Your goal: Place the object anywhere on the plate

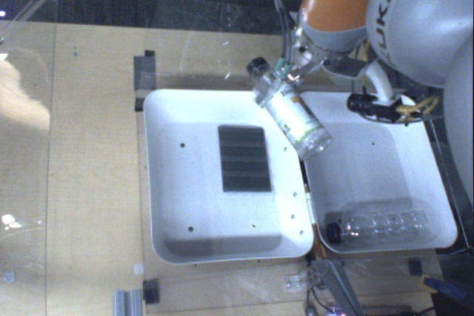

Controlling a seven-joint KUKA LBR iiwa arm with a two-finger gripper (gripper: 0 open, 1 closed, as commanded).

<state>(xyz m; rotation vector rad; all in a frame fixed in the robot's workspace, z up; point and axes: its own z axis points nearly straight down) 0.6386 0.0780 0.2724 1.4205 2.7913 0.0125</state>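
Note:
A clear plastic bottle with a white and green label hangs tilted over the rim between the two bins, its cap end pointing up and left. My gripper is shut on the bottle near its neck, reaching in from the upper right. The plate, a dark ribbed rectangle, lies flat in the middle of the left bin. The bottle's lower end is just right of the plate's top right corner and above it.
A second clear bottle lies on its side along the front wall of the right bin. Black cables and a connector hang by the arm over that bin's back edge.

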